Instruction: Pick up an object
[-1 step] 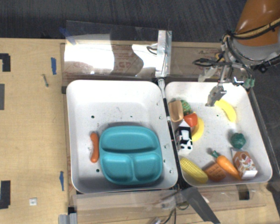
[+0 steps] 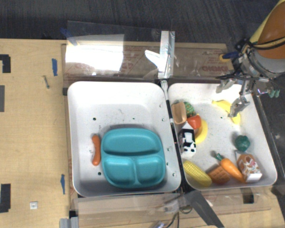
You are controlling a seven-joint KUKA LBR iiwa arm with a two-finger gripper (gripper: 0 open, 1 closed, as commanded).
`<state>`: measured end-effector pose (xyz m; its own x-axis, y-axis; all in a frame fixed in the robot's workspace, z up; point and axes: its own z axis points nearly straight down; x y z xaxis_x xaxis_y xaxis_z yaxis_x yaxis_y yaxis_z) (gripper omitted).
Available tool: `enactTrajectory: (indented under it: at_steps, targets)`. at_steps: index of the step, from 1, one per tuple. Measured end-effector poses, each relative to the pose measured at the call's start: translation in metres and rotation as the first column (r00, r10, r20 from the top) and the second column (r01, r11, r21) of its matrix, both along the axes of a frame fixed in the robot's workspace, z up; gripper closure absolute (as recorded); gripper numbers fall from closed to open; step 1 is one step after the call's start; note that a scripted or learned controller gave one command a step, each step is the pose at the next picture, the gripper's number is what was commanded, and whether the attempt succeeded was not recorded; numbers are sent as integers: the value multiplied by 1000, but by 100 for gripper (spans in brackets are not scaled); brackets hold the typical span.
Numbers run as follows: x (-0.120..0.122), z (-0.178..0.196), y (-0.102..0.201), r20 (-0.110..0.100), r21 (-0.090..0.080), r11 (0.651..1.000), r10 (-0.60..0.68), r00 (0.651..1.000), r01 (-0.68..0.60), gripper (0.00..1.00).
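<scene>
My gripper [image 2: 230, 98] hangs open over the far right corner of the right bin [image 2: 266, 141], with nothing between its fingers. A small yellow piece [image 2: 225, 107] lies on the bin floor just below the fingers, and I cannot tell whether they touch it. Further along the bin lie a dark green ball [image 2: 242, 141], a carrot [image 2: 230, 166], a small printed box [image 2: 250, 167], a corn cob [image 2: 196, 173], a black and white cow toy [image 2: 188, 142], a red tomato [image 2: 194, 121] and a brown bread piece [image 2: 179, 112].
The left bin [image 2: 85, 103] holds a teal divided tray [image 2: 133, 156] and an orange sausage [image 2: 96, 149] beside it. A ridge [image 2: 170, 127] separates the two bins. A clear plastic sheet [image 2: 114, 61] lies behind them.
</scene>
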<state>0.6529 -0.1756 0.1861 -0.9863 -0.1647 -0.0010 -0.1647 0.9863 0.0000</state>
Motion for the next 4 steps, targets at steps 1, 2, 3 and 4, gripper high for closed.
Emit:
enactTrajectory:
  at_steps: [1,2,3,4]
  targets:
    - [-3,-88,-43,12,-2,1000,-12,1000,12,0]
    - [-39,-99,-48,6,-1,1000,-11,1000,11,0]
    - [-85,-97,-13,8,-3,990,139,990,-139,0]
    - [-65,-98,-37,10,2,975,224,975,-224,0]
